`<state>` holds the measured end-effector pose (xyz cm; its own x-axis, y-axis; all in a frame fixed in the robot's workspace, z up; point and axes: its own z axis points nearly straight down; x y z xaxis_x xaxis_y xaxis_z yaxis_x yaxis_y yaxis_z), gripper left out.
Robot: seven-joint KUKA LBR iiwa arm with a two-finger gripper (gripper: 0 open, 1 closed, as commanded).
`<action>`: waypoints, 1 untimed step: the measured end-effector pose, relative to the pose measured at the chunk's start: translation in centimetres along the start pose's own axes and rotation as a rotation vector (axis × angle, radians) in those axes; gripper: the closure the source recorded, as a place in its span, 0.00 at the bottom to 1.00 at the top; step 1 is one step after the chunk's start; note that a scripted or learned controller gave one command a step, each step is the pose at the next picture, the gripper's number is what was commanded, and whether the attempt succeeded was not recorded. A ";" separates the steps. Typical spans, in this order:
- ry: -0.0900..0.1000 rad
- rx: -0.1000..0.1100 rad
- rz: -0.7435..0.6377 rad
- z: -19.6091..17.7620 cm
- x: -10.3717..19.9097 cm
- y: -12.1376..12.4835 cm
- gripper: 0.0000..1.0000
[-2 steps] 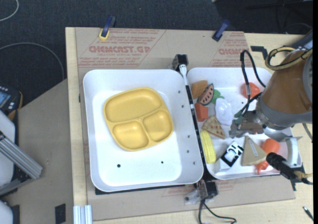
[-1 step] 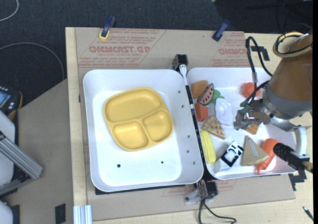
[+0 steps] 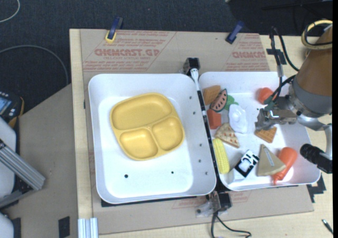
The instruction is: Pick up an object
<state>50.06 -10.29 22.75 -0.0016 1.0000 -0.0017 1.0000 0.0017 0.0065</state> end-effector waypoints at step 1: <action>0.002 0.003 -0.005 0.8 4.6 4.0 1.00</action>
<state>54.06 -5.64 21.93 -0.0063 1.0000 0.0001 1.0000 0.0063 0.0039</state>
